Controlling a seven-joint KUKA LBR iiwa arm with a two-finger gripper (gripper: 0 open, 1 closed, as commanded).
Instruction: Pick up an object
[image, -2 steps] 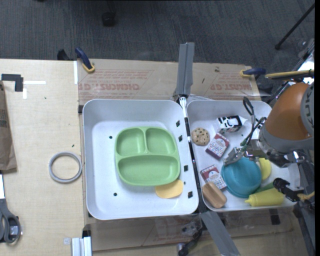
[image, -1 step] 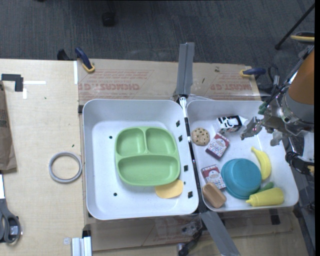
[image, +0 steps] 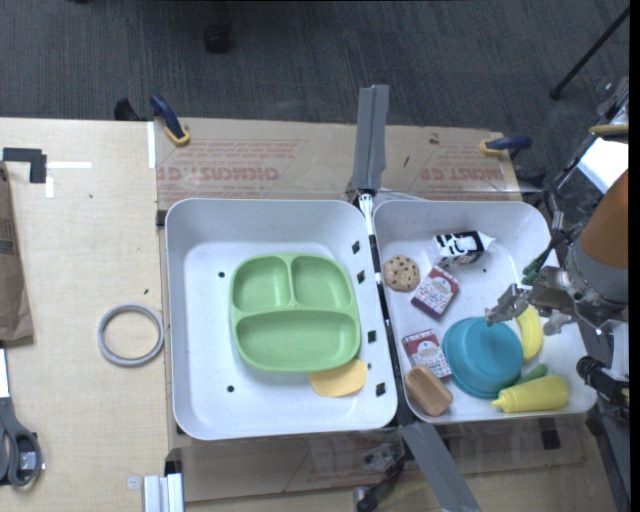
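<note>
green tray (image: 295, 312), blue bowl (image: 482, 355), yellow bottle (image: 530, 395) — white bins (image: 190, 330)

I have one fixed camera, mounted above the bench (image: 80, 260) and tilted down at a slant. It sits far enough back to frame both white bins: the left bin (image: 190, 330) and the right bin (image: 400, 215). Dark floor (image: 300, 50) runs along the top; the arm (image: 610, 240) enters from the right.
</note>
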